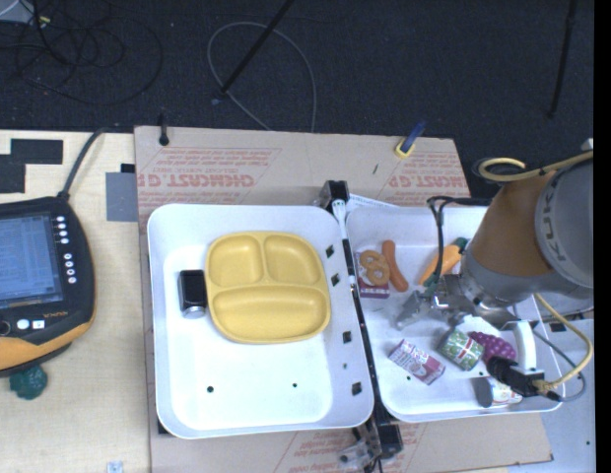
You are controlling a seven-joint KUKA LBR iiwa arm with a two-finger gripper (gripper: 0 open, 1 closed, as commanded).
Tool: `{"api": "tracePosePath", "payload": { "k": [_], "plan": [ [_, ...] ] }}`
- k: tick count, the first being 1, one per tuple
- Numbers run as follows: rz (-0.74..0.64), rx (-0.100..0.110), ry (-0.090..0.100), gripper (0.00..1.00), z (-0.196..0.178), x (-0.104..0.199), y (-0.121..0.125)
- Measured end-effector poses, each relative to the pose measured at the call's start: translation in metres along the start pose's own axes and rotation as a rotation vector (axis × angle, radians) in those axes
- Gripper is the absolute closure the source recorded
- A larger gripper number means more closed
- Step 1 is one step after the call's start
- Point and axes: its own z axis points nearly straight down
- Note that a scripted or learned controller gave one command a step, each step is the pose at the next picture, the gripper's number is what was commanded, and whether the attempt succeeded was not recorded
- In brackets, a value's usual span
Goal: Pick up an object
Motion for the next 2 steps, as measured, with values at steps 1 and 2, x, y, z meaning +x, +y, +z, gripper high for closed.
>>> {"api": "tracePosePath", "payload": {
  "k": [1,2],
  "plan": [
    [-0.002,-0.001,-0.002,0.0,-0.001,-0.039,0.082],
    [-0.005,0.014,0.015,0.0,0.002,-0.057,0.1]
  ]
}}
